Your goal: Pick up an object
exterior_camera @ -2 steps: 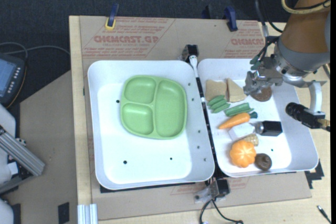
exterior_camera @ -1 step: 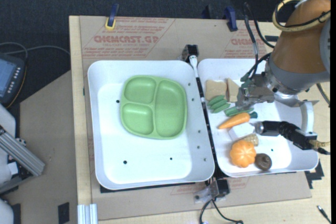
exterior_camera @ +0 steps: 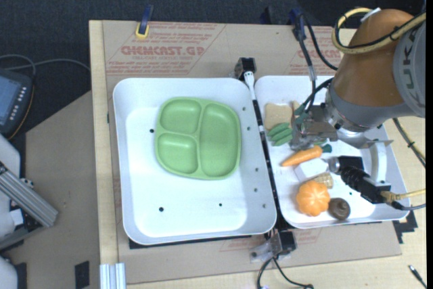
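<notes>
Orange and slim, the carrot [exterior_camera: 302, 156] lies in the right bin [exterior_camera: 379, 212], just under the gripper [exterior_camera: 306, 132] as the camera sees it, on the side toward the near edge of the bench. Its long axis runs almost across the view and rises a little toward the side where the arm comes in. In my judgement it is the closest candidate for the pick, and a grasp should close across this axis, not along it.

The gripper hangs low over the bin, and I cannot tell whether it is open or closed, because the wrist covers it from above. Nothing can be seen held in it.

Just beside the gripper, on the side away from the arm, there is a green object [exterior_camera: 279, 133]. Beyond that one, toward the far edge, is a tan block [exterior_camera: 277, 113]. Both are so near that a small shift of the gripper to that side may touch them instead of the carrot. Farther from the gripper than the carrot, toward the near edge, a round orange fruit [exterior_camera: 312, 198] sits close to a brown round thing [exterior_camera: 339, 208].
</notes>
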`<act>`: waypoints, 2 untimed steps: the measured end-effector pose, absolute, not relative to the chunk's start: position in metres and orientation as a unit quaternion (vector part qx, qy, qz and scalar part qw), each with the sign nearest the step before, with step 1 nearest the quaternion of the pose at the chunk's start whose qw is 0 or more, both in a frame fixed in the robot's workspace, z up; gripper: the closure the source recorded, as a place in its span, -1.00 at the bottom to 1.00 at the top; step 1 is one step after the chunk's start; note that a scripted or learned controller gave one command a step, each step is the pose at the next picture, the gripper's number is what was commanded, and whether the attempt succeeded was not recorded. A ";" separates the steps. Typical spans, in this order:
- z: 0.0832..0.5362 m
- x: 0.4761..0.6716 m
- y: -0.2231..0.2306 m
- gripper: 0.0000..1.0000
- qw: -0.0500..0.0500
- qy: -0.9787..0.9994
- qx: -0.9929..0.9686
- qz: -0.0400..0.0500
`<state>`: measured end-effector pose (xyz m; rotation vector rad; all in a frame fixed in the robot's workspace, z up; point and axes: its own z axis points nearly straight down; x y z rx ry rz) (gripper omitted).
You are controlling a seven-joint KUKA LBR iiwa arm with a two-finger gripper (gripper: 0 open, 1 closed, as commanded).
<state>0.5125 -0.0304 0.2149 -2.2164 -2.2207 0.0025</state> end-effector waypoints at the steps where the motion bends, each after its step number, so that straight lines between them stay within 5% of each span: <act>1: 0.220 0.507 -0.034 1.00 0.001 -0.707 -0.707 0.000; 2: 0.222 0.518 -0.025 1.00 -0.001 -0.708 -0.706 -0.001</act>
